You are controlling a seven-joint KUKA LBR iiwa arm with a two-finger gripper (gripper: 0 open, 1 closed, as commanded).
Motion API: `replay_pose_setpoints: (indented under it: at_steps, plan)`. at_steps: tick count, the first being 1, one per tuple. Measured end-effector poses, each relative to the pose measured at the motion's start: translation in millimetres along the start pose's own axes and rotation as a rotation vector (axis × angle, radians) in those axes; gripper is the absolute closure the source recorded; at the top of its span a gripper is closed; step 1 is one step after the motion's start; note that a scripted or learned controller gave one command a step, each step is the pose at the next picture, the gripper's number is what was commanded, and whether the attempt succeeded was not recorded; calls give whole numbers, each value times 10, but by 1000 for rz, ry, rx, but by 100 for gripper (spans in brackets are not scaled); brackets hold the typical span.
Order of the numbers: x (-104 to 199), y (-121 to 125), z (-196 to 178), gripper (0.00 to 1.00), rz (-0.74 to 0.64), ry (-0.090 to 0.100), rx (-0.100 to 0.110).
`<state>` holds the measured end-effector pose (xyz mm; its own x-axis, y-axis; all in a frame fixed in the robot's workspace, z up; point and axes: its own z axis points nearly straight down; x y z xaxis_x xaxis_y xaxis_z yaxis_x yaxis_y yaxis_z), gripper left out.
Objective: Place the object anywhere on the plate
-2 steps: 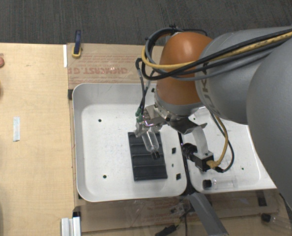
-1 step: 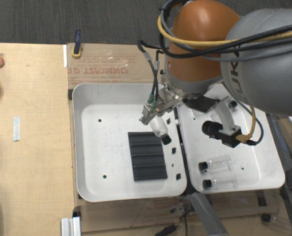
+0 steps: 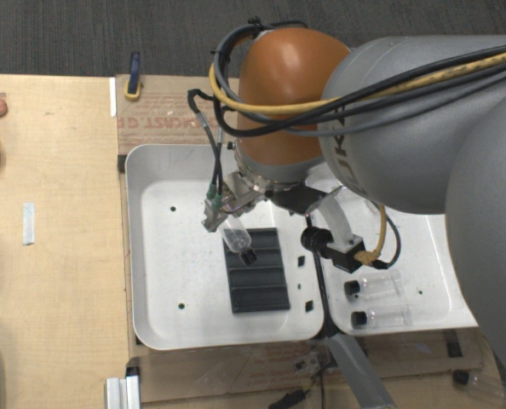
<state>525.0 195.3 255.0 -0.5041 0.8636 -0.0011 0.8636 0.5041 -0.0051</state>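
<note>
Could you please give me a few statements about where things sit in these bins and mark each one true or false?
1. A dark ribbed plate lies in the left bin. True.
2. The gripper hangs above the right bin. False: it is over the left bin, by the plate's upper left corner.
3. A small clear object with a dark end lies on the plate's upper left part. True.
4. The right bin holds clear vials with dark caps. True.
5. The plate stands on the wooden bench. False: it lies inside the left bin.
</note>
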Motion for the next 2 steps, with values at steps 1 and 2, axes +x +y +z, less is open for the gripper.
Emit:
replay_pose_setpoints:
  at_steps: [1,2]
  plan:
    - [-265,245,346,100,-93,0,-1]
    - [-264,245,345,0,-93,0,-1]
